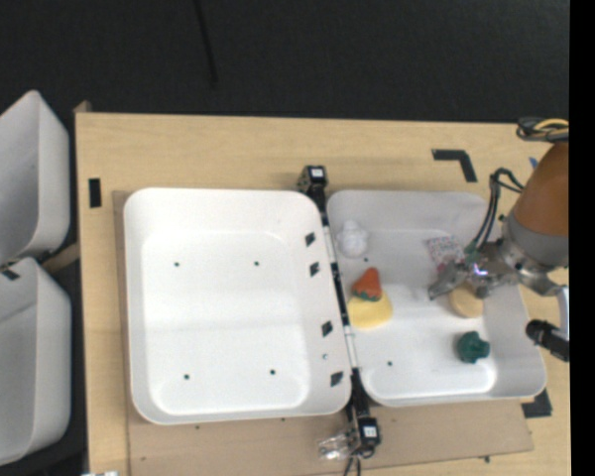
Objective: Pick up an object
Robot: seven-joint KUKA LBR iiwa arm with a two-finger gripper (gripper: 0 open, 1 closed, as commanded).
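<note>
My gripper (454, 288) hangs low in the right bin (416, 380), near its right side, under the grey wrist with the orange band. A tan round piece (467, 304) lies right at the fingertips, partly hidden by them. A dark green lump (471, 346) sits just below it. Further left lie a yellow object (371, 312) with an orange-red piece (368, 284) on top, and a clear whitish ball (352, 238) at the bin's upper left. A small pinkish clear item (440, 249) rests above the gripper.
The left bin (228, 305) adjoins the right one along a black-clipped divider (332, 286). White boxes (20, 266) stand off the bench at the left. Black corner markers (456, 160) sit on the wooden benchtop.
</note>
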